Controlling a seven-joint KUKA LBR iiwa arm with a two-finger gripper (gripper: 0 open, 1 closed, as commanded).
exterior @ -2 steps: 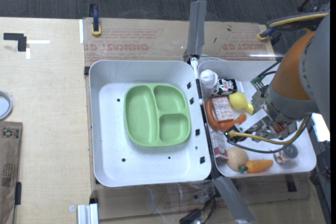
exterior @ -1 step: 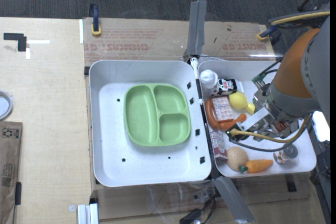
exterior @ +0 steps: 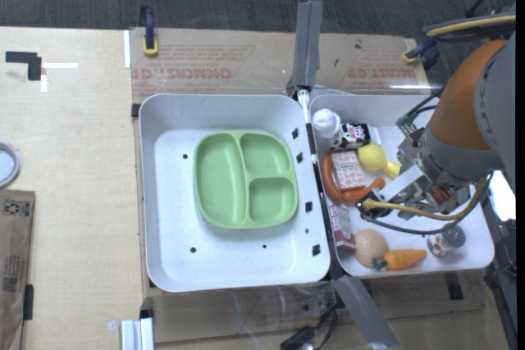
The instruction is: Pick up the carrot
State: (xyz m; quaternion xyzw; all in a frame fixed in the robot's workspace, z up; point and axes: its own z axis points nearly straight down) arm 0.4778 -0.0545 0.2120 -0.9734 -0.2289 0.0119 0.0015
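The carrot [exterior: 404, 260] is orange with a green stub at its left end. It lies flat near the front edge of the right bin [exterior: 480, 256]. A beige round onion [exterior: 370, 243] touches it on the left. My gripper [exterior: 404, 191] hangs over the middle of the right bin, farther back than the carrot and apart from it. The grey arm with its orange band [exterior: 459, 106] comes in from the right and covers part of the bin.
The left bin [exterior: 164, 201] holds a green divided plate [exterior: 244, 178]. The right bin also holds a white bottle [exterior: 325, 123], a small black-and-white carton [exterior: 354, 133], a yellow lemon [exterior: 372, 157], a red-orange sausage pack [exterior: 344, 175] and a small round tin [exterior: 448, 241].
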